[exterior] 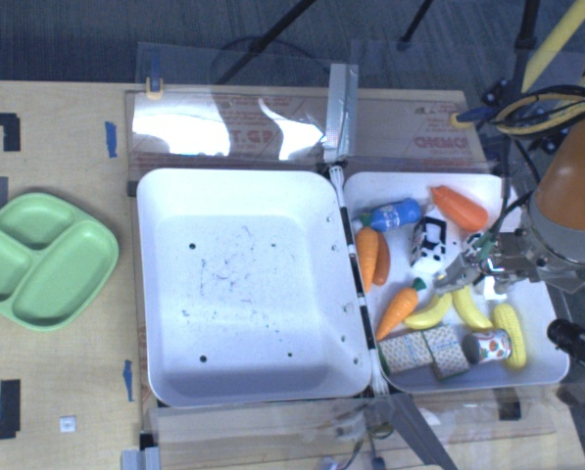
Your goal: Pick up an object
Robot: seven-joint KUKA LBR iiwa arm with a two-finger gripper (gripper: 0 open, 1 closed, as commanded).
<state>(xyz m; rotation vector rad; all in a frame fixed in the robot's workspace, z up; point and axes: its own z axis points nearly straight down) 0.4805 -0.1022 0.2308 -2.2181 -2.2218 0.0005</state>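
Tool (pixel 468 262) low in crowded right bin (pixel 537 370), spread unreadable (blurry, cannot tell). Banana (pixel 466 306) just below, cow toy (pixel 429 243) beside: likely nudge or double-grab, toys packed.

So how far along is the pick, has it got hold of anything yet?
Nothing looks picked yet. The gripper is low over the right bin, among the toys near the yellow bananas and the black-and-white cow figure, but I can't see any object lifted or held. The carrots, blue bottle and can lie in the bin. Grasp and lift remain.
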